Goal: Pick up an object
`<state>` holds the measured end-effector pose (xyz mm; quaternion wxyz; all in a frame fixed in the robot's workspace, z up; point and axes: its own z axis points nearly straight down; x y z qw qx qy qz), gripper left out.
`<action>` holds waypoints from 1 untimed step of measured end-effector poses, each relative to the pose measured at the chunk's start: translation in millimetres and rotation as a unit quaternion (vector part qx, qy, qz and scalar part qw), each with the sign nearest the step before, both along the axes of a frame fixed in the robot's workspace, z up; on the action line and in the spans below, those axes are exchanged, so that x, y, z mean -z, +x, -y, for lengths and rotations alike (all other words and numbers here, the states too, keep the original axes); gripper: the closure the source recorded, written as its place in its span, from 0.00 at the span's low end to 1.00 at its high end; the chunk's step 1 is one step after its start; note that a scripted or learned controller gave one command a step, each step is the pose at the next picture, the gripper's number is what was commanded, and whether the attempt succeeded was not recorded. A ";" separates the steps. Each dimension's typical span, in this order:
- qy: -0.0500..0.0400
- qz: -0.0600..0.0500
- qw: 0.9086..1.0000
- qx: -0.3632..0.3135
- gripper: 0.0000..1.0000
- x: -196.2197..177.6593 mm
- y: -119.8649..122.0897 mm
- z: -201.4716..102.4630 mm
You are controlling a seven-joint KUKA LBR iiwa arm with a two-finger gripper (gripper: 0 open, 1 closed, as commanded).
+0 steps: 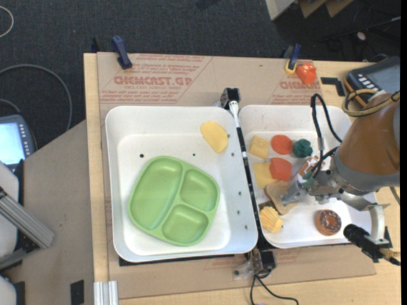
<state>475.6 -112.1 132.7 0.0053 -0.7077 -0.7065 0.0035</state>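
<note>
Here pincer (291, 194) low over tan toast (277, 196), finger spread unclear; crowded red piece (280, 168) nearby, grasp may slip or snag neighbour.

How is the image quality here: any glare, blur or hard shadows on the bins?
Camera view: even, soft light; the white bins look bright but not blown out; the green tray is sharp, casting little shadow; the tool area reads slightly soft and cluttered.

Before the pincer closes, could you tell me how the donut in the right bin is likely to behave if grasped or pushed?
The donut looks like a small toy, so probably light. It lies flat on the bin floor, so a push should slide rather than roll it. Its low rounded rim may slip from the pincer.
</note>
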 end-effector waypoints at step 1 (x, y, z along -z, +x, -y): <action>-0.001 0.007 1.000 -0.003 0.00 48.5 62.4 -14.1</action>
